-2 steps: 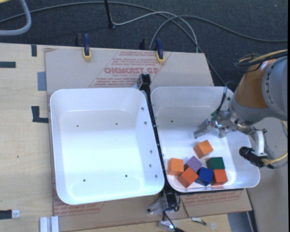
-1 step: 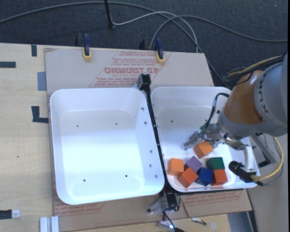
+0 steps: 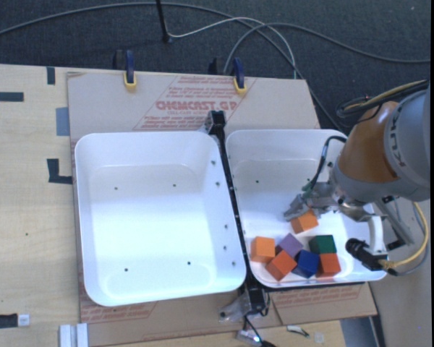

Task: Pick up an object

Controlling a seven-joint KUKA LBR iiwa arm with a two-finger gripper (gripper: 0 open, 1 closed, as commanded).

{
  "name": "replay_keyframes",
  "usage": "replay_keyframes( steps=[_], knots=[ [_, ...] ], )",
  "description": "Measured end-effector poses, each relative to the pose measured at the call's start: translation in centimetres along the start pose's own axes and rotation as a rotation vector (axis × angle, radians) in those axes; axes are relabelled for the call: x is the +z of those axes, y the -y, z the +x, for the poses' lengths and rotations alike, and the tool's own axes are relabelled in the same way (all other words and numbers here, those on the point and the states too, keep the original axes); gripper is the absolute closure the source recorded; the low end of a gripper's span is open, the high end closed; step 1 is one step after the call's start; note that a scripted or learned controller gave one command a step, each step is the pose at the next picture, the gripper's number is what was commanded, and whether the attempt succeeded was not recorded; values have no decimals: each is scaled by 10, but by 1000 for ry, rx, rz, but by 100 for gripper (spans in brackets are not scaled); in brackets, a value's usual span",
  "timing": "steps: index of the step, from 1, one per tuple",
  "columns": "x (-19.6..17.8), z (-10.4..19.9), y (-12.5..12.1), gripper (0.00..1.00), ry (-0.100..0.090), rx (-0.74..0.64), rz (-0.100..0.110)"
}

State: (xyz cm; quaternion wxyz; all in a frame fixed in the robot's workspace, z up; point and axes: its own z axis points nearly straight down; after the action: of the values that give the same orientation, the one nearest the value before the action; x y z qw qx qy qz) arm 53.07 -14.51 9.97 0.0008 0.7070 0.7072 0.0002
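Pick, in progress: gripper (image 3: 301, 210), lowered into the right white plastic bin (image 3: 275, 150) at lower right of frame, sits just above a small orange block (image 3: 304, 223), finger state indeterminable; grasp unconfirmed, lift outstanding.

The pale wood tabletop (image 3: 22, 215) carries a cardboard sheet (image 3: 195, 100), held by two clamps (image 3: 130, 69) at its far edge; two white bins (image 3: 83, 194) sit side by side on it

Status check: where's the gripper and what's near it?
Gripper low in right bin. Orange block just beneath, grasp unconfirmed. Block cluster crowds bin's near edge.
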Motion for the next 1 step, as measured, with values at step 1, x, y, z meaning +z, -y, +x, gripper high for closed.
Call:
replay_keyframes(
  steps=[1],
  knots=[
    [-93,90,-59,100,-3,-9,-6]
  ],
)
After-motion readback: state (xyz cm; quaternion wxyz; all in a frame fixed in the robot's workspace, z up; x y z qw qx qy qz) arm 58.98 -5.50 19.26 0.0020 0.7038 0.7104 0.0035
